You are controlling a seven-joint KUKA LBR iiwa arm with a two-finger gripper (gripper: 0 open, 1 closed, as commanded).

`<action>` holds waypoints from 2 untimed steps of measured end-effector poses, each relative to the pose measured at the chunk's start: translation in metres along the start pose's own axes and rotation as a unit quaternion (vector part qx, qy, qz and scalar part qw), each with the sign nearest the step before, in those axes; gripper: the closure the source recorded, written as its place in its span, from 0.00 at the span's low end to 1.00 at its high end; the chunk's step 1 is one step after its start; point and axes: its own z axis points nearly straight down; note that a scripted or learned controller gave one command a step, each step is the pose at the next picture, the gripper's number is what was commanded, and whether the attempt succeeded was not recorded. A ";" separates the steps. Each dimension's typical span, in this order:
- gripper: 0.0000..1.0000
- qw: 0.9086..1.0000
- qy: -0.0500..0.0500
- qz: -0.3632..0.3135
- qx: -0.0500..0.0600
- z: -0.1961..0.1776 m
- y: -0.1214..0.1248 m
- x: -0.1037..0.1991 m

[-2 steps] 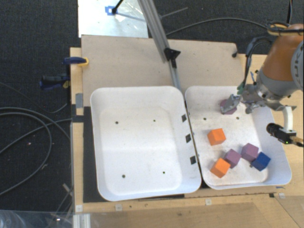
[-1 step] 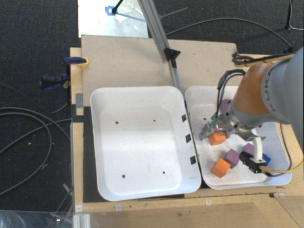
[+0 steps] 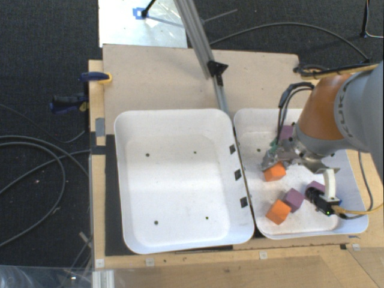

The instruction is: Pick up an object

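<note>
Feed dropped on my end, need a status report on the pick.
Pincer low in right bin, at orange block. Grip unconfirmed. Second orange block and purple block lie nearby, apart.

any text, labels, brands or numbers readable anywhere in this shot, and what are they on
No text can be read in this view.
The grey arm with the orange band shows no legible brand or number.
The two shallow white bins carry small dark marks along their shared edge, too small to tell whether they are labels.
The orange blocks and the purple block are plain.
</note>
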 end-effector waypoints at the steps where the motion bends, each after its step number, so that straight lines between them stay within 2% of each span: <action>1: 1.00 1.000 0.002 -0.004 -0.002 -0.089 -0.018 0.092; 2: 1.00 1.000 0.001 -0.003 0.000 -0.118 -0.014 0.147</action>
